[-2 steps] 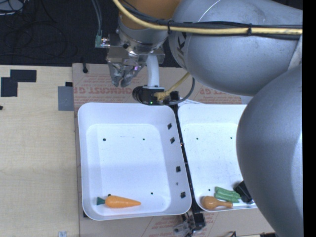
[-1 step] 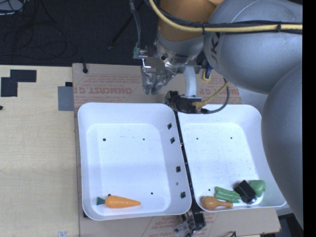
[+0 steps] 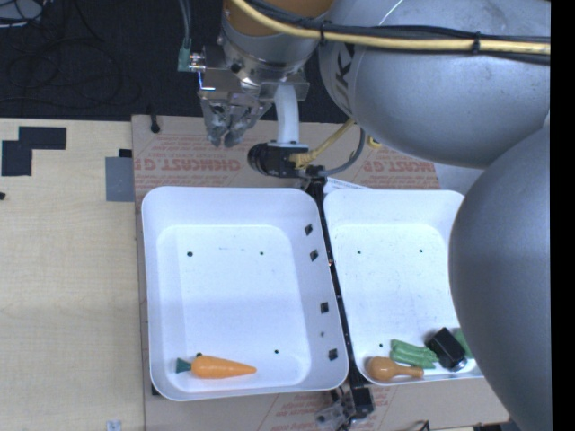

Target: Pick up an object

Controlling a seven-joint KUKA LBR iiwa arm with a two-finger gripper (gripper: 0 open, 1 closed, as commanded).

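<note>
- Grey arm (image 3: 449, 70), smooth and bulbous, fills 2 o'clock.
- Pale wood surface (image 3: 63, 268) carries two glossy white bins (image 3: 162, 241).
- Tapered orange carrot (image 3: 220, 367) lies at 6 o'clock.
- Hand (image 3: 226, 131): fingers look together, holding nothing.

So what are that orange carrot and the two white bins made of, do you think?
The carrot looks like moulded plastic: a smooth, even orange body with a slight sheen and a green stub at one end, probably a toy. The left bin and right bin look like thin, glossy white plastic, judging by their rounded corners and soft reflections, though painted metal can't be ruled out.
</note>
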